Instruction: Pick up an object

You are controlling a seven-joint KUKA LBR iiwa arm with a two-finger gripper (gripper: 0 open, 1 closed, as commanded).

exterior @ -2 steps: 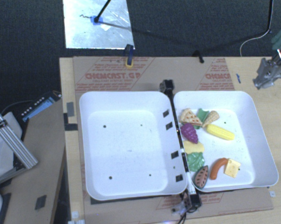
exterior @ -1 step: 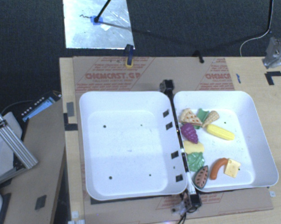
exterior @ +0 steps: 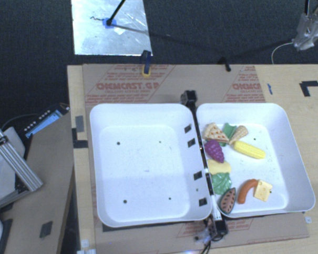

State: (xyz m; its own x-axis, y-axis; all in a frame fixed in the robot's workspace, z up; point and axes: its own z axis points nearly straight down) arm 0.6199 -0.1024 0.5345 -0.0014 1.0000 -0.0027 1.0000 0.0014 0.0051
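Evidently nothing is picked yet: toy foods, including a yellow corn cob [exterior: 249,150], lie in the right bin [exterior: 296,160]; gripper [exterior: 306,32] state indiscernible.

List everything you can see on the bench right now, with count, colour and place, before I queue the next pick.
white bins: 2, white, side by side on the bench
pizza slice: 1, tan with red, right bin, top left
green piece: 1, green, beside the pizza slice
cone-shaped piece: 1, tan, right of the green piece
corn: 1, yellow, right bin, middle
grapes: 1 bunch, purple, by the divider
yellow slab: 1, pale yellow, below the grapes
leafy piece: 1, green, below the slab
sausage: 1, orange
cheese: 1, yellow, right of the sausage
brown oval piece: 1, brown, right bin's lower left
claw: 1, grey, top right corner, off the bench
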